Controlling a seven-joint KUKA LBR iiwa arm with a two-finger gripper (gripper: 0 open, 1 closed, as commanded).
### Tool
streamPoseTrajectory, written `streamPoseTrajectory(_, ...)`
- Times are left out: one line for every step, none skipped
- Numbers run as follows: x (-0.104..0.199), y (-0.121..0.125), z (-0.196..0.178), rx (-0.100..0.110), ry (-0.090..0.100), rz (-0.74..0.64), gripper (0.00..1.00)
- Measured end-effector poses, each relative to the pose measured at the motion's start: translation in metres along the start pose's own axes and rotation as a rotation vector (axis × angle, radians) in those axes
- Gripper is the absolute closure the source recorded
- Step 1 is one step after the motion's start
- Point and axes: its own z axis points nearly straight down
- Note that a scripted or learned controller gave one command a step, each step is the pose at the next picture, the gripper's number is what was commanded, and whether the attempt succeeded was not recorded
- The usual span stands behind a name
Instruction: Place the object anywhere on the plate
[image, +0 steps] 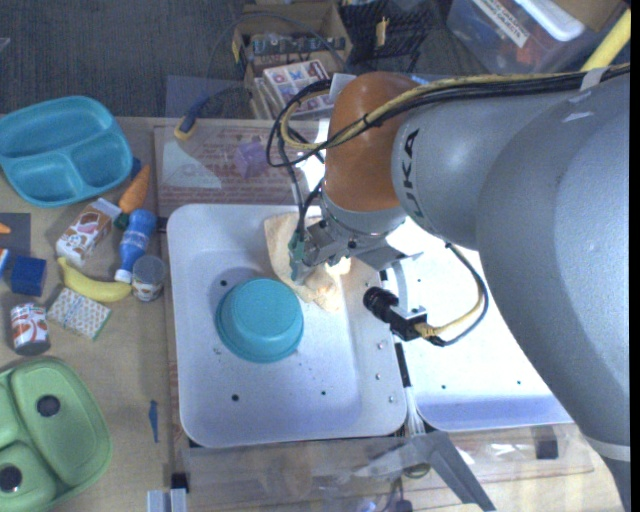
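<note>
**A:** Which step are we at, would you say?

**B:** The pick, as I read it. The gripper (299, 262) is down in the left bin (200, 400), at its far right side, right on top of a pale yellowish object (322, 288), which looks like a crumpled cloth or a soft bit of food. I can't tell which.

**A:** Does it have hold of it?

**B:** I cannot tell. The wrist and the orange band (362, 140) hang over the spot, and the jaws are too hidden to say whether they stand wide, narrow or closed on anything. The pale object lies on the bin floor under and beside them, touching or very nearly so.

**A:** And the plate?

**B:** The nearest thing to one inside the bin is the round blue dish (261, 319), just beside the pale object, toward the camera's left. It looks more like an upturned bowl than a flat plate, so I'm judging it to be the target from the task alone.

**A:** So what does the next move call for?

**B:** First a sure grip on the pale object, which looks soft and may slip or fold. Then a lift clear of the bin floor, a short carry leftward over the blue dish, and a release onto its top.
</note>
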Motion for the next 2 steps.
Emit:
streamPoseTrajectory(0.0219, 0.0370, -0.0265, -0.003, -0.001, -0.189, 1.00)
streamPoseTrajectory(0.0221, 0.0371, -0.0268, -0.003, -0.001, -0.190, 0.00)
